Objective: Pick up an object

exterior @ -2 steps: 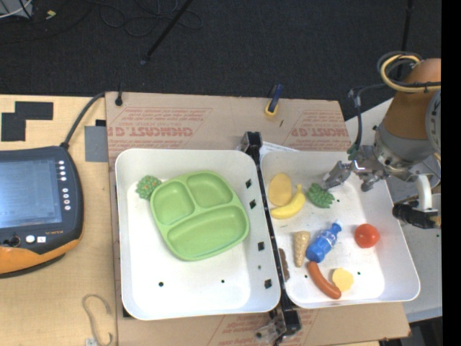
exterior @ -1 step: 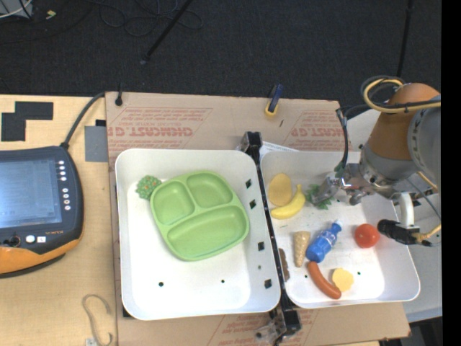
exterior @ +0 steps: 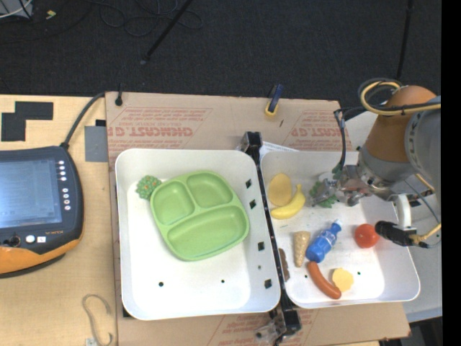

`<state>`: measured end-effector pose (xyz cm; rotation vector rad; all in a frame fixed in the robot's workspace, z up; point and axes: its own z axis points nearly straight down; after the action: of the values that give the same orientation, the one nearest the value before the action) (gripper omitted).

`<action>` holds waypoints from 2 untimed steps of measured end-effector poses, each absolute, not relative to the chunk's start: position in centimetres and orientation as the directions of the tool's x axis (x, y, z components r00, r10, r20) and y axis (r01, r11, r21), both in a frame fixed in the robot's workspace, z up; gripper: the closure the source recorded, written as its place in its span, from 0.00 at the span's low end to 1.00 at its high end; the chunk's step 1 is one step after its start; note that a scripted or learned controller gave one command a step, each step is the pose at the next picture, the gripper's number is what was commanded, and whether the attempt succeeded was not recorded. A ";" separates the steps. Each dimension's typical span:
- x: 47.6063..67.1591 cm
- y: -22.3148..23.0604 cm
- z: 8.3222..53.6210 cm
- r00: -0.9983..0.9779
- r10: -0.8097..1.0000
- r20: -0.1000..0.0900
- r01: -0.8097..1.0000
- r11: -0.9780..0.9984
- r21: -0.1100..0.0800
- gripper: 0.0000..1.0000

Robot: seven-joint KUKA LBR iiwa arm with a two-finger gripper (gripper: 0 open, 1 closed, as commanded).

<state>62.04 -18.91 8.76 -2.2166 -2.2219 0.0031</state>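
A: Where is the arm right now?

B: It comes in from the right edge of the frame, orange band uppermost, and its tool (exterior: 333, 191) sits low over the upper part of the right bin (exterior: 403, 283), near that bin's middle.

A: Is the tool wide, narrow, or holding something?

B: I cannot tell. The tip is a dark, cluttered patch, mixed up with a small greenish object (exterior: 321, 192) just to its left, and I cannot say whether the two touch.

A: What could be picked up in that bin?

B: A yellow banana (exterior: 290, 207) curves along the upper left of the bin, with a rounded yellow piece (exterior: 280, 189) touching it above. Below them stands a tan cone-like item (exterior: 300, 246), and just beside it to the right lies a blue bottle (exterior: 323, 242), tilted. A red ball (exterior: 366, 235) rests to the right of the bottle, apart from it. Toward the lower edge an orange-red sausage (exterior: 323, 280) lies at a slant, touching a small yellow block (exterior: 342, 279) on its right.

A: And the left bin?

B: The left bin (exterior: 137, 280) holds a green divided tray (exterior: 199, 214), set at an angle. A small green knobbly ball (exterior: 148, 186) lies against the tray's upper left corner.

A: Anything else on the counter?

B: A control pendant (exterior: 36, 200) with a grey screen and an orange base sits at the left edge of the frame, well apart from both bins. Brown cardboard (exterior: 180, 125) lies under the bins.
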 end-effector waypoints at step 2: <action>61.4 -19.6 15.5 0.002 1.000 -0.001 1.000 -0.002 0.002 1.00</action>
<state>61.43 -19.64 15.54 -2.2251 -2.2202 -0.0008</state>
